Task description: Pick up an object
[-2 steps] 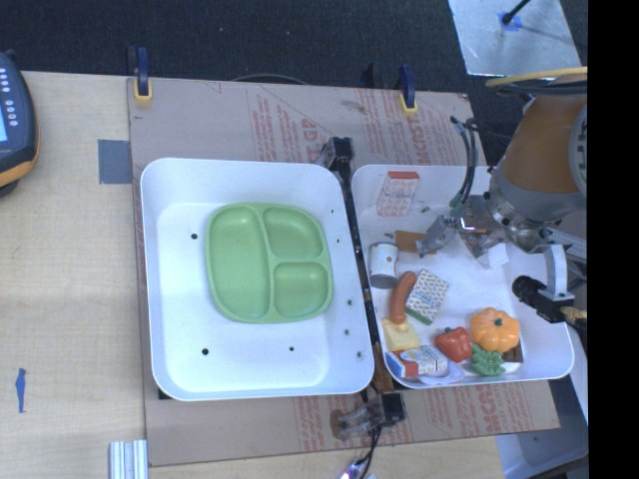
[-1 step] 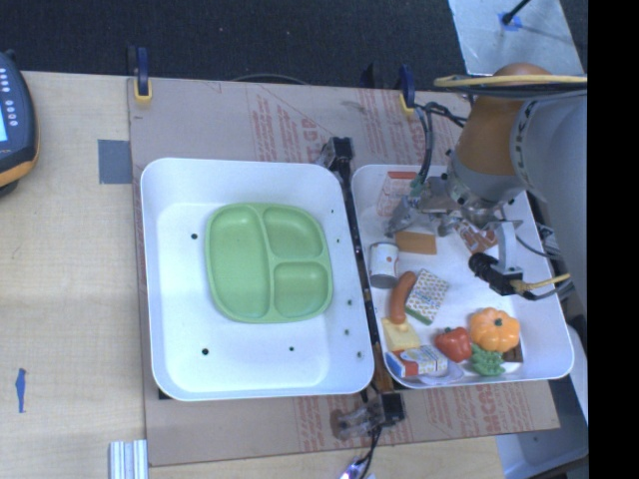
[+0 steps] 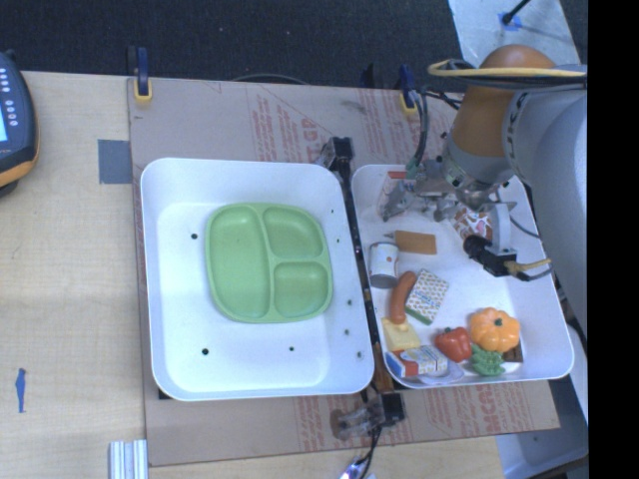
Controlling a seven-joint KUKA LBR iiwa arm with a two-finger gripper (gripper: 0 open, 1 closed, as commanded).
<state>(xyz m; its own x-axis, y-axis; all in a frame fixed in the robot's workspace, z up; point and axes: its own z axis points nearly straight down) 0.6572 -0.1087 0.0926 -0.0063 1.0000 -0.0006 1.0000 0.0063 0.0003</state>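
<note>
Over the far end of the right bin hangs the gripper; whether its fingers are spread or pressed together cannot be told. Just below it lies a brown block. Nearer the camera lie a sausage, a tomato and a small pumpkin. The left bin holds a green divided plate.

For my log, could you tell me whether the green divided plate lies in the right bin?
No, the green divided plate lies in the left bin.
</note>
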